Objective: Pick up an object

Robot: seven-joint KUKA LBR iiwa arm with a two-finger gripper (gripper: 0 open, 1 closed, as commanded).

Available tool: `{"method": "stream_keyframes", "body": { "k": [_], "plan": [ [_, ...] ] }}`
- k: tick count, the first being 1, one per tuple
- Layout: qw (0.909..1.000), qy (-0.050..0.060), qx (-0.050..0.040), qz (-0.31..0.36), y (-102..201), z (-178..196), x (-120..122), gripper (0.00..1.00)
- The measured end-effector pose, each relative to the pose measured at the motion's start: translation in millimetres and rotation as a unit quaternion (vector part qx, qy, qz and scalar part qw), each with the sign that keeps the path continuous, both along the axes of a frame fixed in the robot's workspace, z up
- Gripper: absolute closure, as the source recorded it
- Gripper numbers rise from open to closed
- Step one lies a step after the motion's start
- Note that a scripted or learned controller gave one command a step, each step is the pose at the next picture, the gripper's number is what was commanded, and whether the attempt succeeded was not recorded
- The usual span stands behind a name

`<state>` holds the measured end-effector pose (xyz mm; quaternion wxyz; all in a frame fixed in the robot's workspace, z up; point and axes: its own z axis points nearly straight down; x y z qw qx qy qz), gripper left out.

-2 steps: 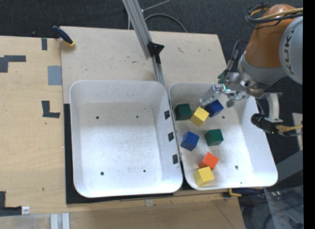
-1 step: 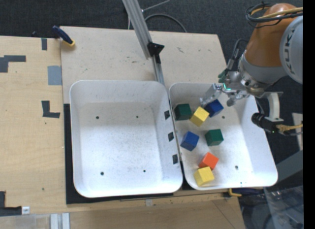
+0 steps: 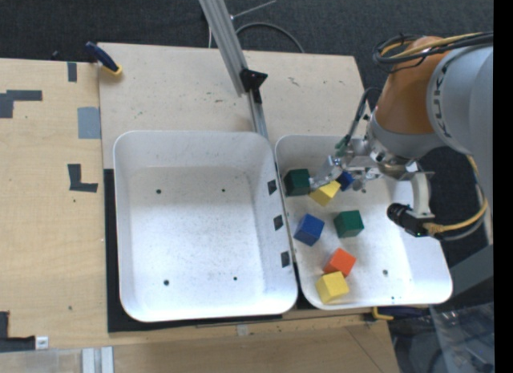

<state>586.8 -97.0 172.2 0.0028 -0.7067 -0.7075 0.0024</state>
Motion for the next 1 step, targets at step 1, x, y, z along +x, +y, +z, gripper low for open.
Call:
{"method": "stream_keyframes", "body": {
  "k": [1],
  "plan": [
    [1.0,0.0,-0.0004,0.0,-3.5,-63.1,2.6,0.0]
  ]
}}
